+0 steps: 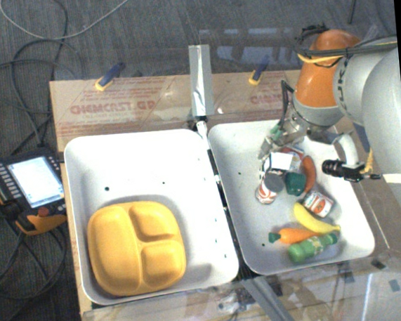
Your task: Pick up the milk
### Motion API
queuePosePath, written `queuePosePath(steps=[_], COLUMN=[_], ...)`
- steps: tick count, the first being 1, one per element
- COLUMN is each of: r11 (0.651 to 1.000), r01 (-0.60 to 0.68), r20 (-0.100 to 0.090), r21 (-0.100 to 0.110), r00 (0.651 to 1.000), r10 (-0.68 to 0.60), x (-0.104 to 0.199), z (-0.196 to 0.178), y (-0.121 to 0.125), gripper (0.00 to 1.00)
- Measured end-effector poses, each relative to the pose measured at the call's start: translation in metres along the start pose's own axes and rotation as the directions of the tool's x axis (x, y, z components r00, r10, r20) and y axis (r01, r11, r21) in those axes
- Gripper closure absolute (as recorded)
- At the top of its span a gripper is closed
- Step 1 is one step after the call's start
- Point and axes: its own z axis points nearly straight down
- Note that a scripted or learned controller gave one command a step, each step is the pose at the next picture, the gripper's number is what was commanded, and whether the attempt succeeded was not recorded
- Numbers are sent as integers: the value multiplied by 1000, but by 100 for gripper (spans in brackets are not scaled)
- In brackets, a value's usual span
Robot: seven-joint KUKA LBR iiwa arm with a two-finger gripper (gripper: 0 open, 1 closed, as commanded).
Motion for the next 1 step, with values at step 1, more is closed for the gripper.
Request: queuePosePath(steps=[1], r11=[997], r01=[-76], r20=[-3], r21=[13], r00=[997], r10=[76], x=[-47], z=[-138], y=[-43], gripper=[100])
